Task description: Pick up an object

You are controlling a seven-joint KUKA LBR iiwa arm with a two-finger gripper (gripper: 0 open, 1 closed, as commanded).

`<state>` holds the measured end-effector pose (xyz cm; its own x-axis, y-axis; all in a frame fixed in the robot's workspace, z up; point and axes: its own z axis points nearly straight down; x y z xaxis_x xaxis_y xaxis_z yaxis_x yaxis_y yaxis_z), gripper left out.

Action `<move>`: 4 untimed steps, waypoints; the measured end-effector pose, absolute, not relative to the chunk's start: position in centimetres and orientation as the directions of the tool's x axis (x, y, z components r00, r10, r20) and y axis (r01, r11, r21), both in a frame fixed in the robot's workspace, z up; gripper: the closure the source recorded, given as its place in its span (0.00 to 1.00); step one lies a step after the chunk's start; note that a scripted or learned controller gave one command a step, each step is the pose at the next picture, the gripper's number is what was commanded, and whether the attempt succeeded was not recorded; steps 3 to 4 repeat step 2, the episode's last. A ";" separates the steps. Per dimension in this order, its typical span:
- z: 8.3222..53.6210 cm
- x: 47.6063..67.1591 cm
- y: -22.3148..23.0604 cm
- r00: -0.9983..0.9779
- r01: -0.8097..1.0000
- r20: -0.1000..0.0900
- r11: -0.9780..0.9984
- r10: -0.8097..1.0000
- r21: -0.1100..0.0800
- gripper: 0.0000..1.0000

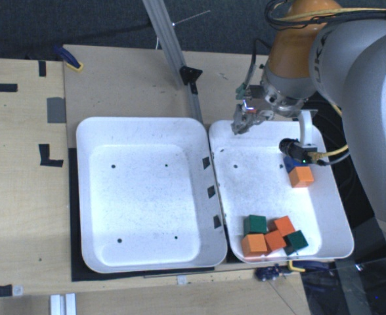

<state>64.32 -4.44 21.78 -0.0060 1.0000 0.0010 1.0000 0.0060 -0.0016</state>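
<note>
My gripper (pixel 247 121) hangs over the far left corner of the right bin (pixel 334 215), with nothing visibly in it. An orange block (pixel 302 176) lies by the bin's right wall, and a small blue piece (pixel 289 165) touches its far side. At the bin's near end sits a tight cluster: a green block (pixel 255 224), three orange blocks (pixel 283 226) (pixel 254 244) (pixel 275 241) and a dark green block (pixel 297 241). The gripper is well away from the cluster and to the left of the lone orange block.
The left bin (pixel 88 143) adjoins the right one. A slanted metal pole (pixel 170 38) ends in a black clamp (pixel 190 75) just beyond the bins. Black tape marks (pixel 47 155) dot the bench at left. The arm's bulk covers the upper right.
</note>
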 end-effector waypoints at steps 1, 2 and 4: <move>23.1 64.9 1.2 -0.008 1.000 0.002 0.008 1.000 0.000 1.00; 23.8 66.0 6.3 -0.007 1.000 0.002 0.007 1.000 0.000 1.00; 23.8 66.0 6.3 -0.007 1.000 0.002 0.007 1.000 0.000 1.00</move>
